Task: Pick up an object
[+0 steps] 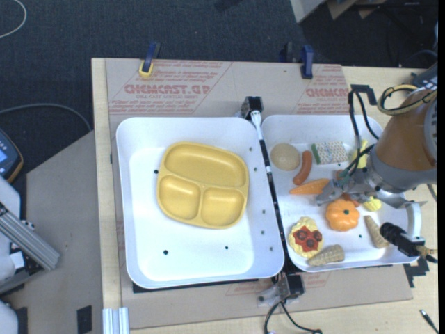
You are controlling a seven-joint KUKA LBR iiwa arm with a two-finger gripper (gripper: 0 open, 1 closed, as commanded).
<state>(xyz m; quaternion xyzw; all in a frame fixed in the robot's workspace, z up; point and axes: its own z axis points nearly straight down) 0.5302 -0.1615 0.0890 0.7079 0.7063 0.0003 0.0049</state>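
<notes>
The right bin holds several toy foods. Among them are a beige bun, a red sausage, an orange carrot, a round orange fruit, a small pizza and a tan bread piece. The arm comes in from the right with its orange band over the bin's right side. My gripper hangs low just behind the orange fruit and right of the carrot's tip. The wrist hides its fingertips.
The left bin holds a yellow divided plate. A speckled pale piece lies at the right bin's back, a cone at its front right. A black clamp sits between the bins.
</notes>
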